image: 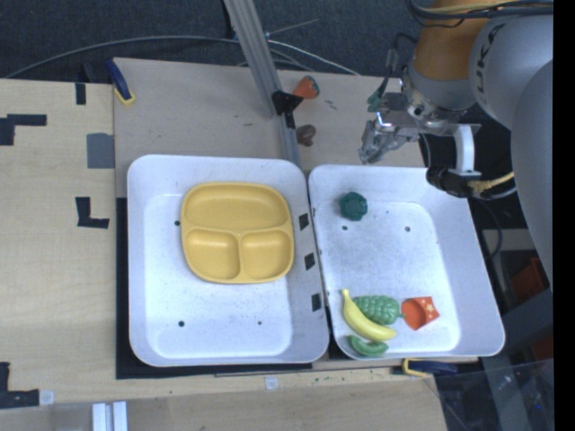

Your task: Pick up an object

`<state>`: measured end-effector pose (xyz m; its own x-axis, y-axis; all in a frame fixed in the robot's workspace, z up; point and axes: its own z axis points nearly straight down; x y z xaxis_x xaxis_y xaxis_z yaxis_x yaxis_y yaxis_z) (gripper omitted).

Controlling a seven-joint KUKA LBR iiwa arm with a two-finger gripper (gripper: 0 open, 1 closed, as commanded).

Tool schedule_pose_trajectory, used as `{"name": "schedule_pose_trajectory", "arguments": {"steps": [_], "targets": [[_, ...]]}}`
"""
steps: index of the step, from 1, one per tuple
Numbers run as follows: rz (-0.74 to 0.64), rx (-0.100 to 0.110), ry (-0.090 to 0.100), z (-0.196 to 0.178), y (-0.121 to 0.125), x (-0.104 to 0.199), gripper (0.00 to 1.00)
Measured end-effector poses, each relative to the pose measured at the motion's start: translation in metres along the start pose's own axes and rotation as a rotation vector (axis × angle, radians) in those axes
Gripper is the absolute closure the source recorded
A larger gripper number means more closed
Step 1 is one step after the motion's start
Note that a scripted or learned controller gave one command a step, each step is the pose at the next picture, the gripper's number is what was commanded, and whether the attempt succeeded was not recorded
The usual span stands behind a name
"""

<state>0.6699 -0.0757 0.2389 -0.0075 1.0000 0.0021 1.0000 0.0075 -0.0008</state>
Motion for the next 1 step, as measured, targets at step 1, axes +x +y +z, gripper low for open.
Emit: {"name": "schedule_pose_trajectory", "arguments": {"steps": [1], "targets": [[0.0,-0.001,0.0,-0.0047,0.0016,0.0626,1.0]]}}
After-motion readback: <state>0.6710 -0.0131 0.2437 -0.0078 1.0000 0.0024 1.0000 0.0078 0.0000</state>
